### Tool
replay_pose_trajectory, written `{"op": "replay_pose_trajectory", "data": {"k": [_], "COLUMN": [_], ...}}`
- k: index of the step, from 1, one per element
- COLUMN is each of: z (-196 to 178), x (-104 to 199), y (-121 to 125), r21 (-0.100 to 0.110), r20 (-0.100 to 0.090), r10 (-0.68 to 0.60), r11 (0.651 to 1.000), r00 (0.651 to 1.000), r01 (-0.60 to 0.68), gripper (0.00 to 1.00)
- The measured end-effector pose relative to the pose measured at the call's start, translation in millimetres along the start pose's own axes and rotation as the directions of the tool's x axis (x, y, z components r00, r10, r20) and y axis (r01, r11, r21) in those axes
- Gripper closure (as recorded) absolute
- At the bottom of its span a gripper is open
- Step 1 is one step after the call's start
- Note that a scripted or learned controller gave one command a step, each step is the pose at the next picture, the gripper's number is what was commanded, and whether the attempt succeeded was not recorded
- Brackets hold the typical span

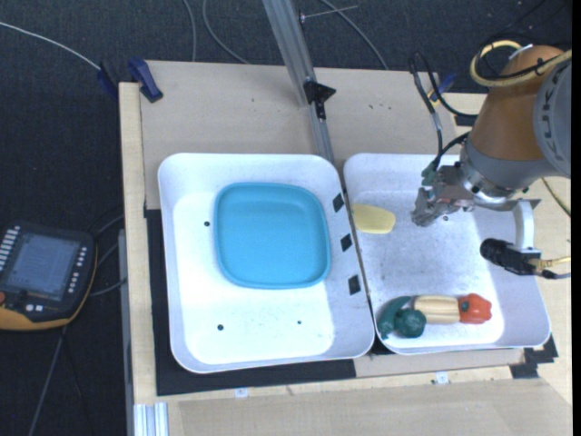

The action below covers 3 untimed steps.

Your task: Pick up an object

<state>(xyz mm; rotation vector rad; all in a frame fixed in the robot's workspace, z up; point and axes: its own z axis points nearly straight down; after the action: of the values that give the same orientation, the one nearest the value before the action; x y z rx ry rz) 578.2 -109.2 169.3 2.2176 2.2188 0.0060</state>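
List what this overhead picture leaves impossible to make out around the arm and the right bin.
- Tool, camera view: small and dark under the wrist; its finger state is unreadable.
- Right bin floor beneath the arm: covered by the wrist and housing.
- Arm: cut off by the right edge.
- Green object beside the tan and red piece: too small to identify.

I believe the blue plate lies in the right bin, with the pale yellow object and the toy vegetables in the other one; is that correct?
Not quite: the camera view shows the blue plate in the left bin. The pale yellow object and the toy vegetables are in the other one, the right bin, as you said.
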Motion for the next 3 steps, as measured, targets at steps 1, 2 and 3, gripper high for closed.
{"op": "replay_pose_trajectory", "data": {"k": [1,2,3], "z": [-49.8,-66.7,-58.7], "x": [-9.3,-9.2,36.5], "y": [4.8,5.4,11.4], "r21": [0.001,0.004,0.006], "r20": [0.0,0.0,-0.002], "r10": [0.001,0.0,-0.003], "r11": [1.0,1.0,1.0], "r00": [1.0,1.0,1.0], "r01": [-0.001,0.0,0.003], "gripper": [1.0,1.0,1.0]}}
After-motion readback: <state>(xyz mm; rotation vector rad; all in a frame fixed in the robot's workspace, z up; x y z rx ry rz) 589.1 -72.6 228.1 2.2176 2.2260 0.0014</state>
